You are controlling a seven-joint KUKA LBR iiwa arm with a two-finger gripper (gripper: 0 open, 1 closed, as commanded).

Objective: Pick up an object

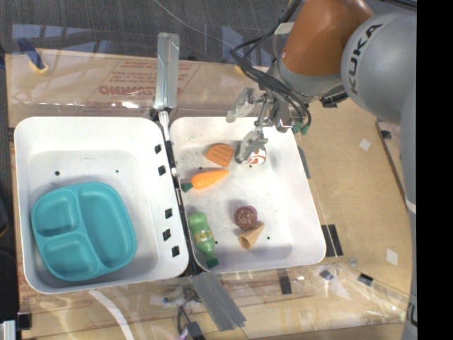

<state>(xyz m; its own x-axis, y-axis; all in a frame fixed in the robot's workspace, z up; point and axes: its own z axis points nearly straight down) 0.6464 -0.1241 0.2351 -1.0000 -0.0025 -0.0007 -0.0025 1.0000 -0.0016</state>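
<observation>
Reaching in from the right, my grey arm (375, 55) with its orange band bends over the right bin (301, 211), and my gripper (249, 151) hangs low near the bin's far side. Its fingers (245, 147) point down at a small white-and-orange object (257, 159) that sits just beside them, touching or nearly so; I cannot tell whether the fingers are spread or closed, and nothing shows clearly between them.

Just left of the gripper lies an orange waffle-like piece (220, 154). Nearer the camera from it, a toy carrot (207, 180) lies with its green end toward the divider between the bins. Toward the bin's near side, a green bottle (202, 235) rests along the left wall, and an ice cream cone (248, 227) with a dark brown scoop lies near the middle, well apart from the gripper.

A teal divided plate (81, 229) sits in the left bin (28, 140), toward its near-left corner. Both bins rest side by side on the tabletop (354, 190), which is brown and covered with clear sheeting
</observation>
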